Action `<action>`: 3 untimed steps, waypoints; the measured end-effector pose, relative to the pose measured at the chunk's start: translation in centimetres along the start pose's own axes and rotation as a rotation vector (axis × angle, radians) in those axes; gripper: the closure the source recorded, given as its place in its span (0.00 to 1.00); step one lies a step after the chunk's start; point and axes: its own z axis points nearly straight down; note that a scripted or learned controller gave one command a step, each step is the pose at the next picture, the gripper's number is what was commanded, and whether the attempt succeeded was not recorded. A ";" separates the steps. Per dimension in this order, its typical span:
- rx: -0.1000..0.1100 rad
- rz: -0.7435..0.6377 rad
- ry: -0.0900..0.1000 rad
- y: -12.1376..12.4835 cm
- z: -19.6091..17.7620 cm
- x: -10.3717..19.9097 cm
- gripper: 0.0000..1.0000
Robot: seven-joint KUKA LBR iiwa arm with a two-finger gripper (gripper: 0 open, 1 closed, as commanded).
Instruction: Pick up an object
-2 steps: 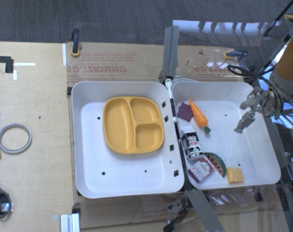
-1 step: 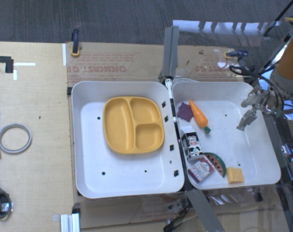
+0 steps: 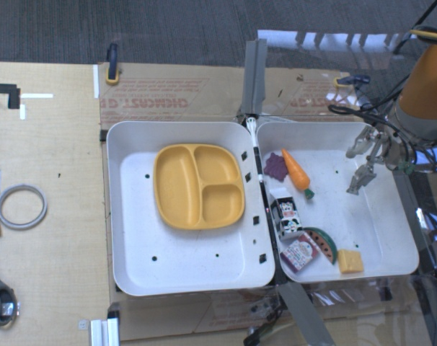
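Observation:
My gripper point(image 3: 361, 163) hangs over the right part of the right bin point(image 3: 391, 251), its fingers spread open with nothing between them. To its left in that bin lie an orange carrot point(image 3: 296, 171) and a purple bunch of grapes point(image 3: 275, 166). Nearer the front are a small black-and-white carton point(image 3: 286, 217), a watermelon slice point(image 3: 324, 242), a pink packet point(image 3: 299, 254) and a yellow cheese wedge point(image 3: 350, 262). All of them rest on the bin floor, apart from the gripper.
The left bin point(image 3: 132, 265) holds a yellow divided plate point(image 3: 199, 186). A grey divider post point(image 3: 253, 78) stands between the bins at the back. On the wooden bench to the left lie a roll of tape point(image 3: 19, 206) and scissors point(image 3: 1, 301). Cables point(image 3: 377, 99) trail near the arm.

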 end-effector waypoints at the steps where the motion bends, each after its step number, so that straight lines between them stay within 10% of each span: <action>1: 0.000 0.205 0.000 6.1 -3.9 1.8 0.00; 2: 0.002 0.483 0.002 10.1 4.0 3.5 0.00; 3: 0.004 0.479 0.003 10.2 3.3 3.5 1.00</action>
